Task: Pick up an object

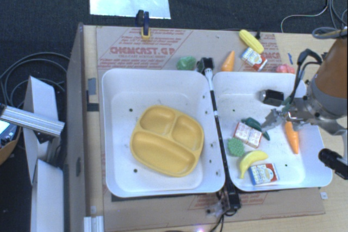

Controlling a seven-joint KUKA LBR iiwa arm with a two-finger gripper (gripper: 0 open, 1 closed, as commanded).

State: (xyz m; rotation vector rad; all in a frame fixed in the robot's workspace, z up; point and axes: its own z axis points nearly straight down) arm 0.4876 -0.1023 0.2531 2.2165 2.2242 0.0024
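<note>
Gripper low over the right bin – nothing seen in its grasp.

The gripper (274,118) sits over the middle of the right bin (234,81), reaching in from the right. Whether it is open or closed cannot be told, and no item is visibly held. Candidate items, all lying in that bin: a dark green piece (254,123) just left of the gripper tip, a carrot (292,137) just below and to the right of it, and a printed carton (248,134) touching the green piece from below. Nearer the front wall are a light green lump (236,146), a banana (253,160) and a second carton (263,174), close together. The left bin (117,117) holds a yellow divided plate (167,140) – flat and well apart from the gripper.
</note>
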